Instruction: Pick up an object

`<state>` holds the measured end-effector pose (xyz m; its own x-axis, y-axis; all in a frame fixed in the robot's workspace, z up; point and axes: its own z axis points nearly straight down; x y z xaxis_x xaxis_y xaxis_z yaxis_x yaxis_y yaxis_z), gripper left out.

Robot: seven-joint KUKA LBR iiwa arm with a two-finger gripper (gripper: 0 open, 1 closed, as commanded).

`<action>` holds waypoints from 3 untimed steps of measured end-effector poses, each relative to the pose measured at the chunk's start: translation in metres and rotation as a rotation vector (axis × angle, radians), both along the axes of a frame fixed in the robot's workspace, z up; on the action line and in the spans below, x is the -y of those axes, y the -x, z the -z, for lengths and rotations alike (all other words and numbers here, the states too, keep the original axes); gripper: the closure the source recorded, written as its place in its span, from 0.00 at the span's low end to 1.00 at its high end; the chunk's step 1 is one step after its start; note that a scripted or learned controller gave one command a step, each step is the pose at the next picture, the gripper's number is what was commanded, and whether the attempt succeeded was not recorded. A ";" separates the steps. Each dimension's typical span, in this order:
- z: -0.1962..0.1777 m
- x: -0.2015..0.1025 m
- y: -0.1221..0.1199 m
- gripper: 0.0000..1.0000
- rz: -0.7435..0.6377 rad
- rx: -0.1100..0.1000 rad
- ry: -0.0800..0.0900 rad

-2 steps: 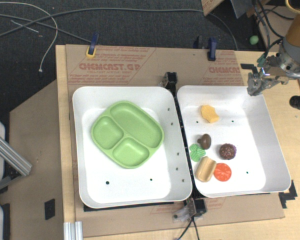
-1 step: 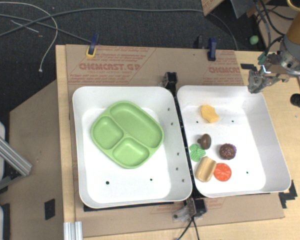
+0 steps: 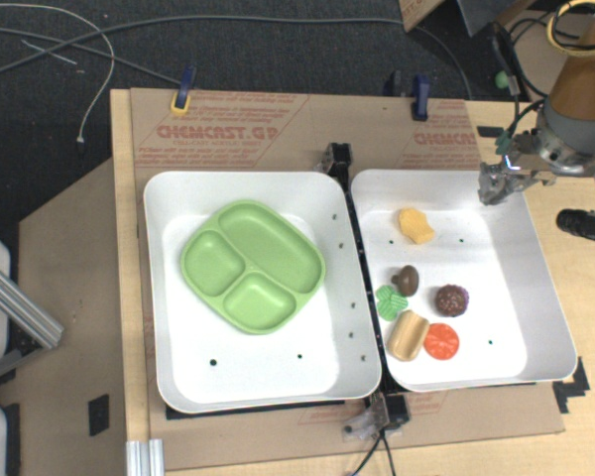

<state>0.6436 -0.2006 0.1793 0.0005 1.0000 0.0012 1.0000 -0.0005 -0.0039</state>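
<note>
1. The pincer (image 3: 493, 188) hangs over the far right corner of the right bin (image 3: 535, 296), at the tip of the grey arm (image 3: 575, 117) with its orange band; it carries nothing, and whether it stands apart or together cannot be told from this high, slanted view.
2. The nearest candidate is the yellow piece (image 3: 416, 225), which lies to the pincer's left and slightly nearer the camera, alone on bare bin floor.
3. Farther off, toward the near edge, sit a brown piece (image 3: 406, 281), a dark red ball (image 3: 451, 299), a green leafy piece (image 3: 390, 301), a tan cylinder (image 3: 409, 334) and an orange-red disc (image 3: 440, 342), clustered closely.
4. The tan cylinder's long axis runs diagonally, near-left to far-right.
5. The left bin (image 3: 178, 365) holds a green divided tray (image 3: 252, 264), well apart from the pincer.
</note>
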 end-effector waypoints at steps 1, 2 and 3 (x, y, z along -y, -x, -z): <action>0.044 0.001 -0.006 0.00 -0.002 0.000 0.000; 0.097 0.000 -0.005 0.00 -0.003 -0.002 0.000; 0.081 0.000 -0.007 1.00 -0.004 0.006 0.002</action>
<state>0.6511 -0.2011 0.0986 -0.0031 1.0000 -0.0005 1.0000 0.0031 0.0020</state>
